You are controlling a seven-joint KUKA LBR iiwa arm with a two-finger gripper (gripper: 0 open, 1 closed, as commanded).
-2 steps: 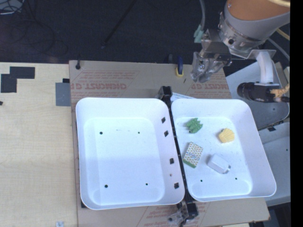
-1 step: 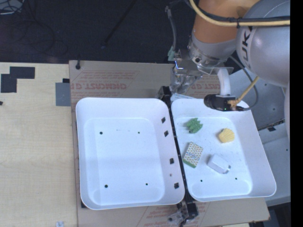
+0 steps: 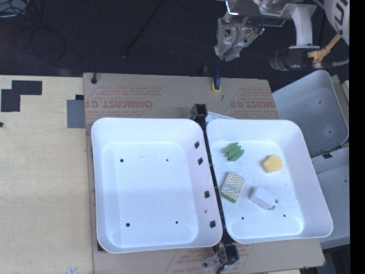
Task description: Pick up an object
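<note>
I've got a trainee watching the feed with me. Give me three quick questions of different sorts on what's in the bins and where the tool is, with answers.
1. True or false: the tool is down inside a bin.
2. How many objects lie in the right bin?
3. Which object lies nearest the divider between the bins? A) yellow piece B) checkered block C) grey piece

Key:
1. False; it hangs above the bench's far edge.
2. Four: green piece, yellow piece, checkered block, grey piece.
3. B

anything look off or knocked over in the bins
Nothing stands out. The green piece, yellow piece, patterned block and grey object lie apart in the right bin, none spilled over its rim.
</note>
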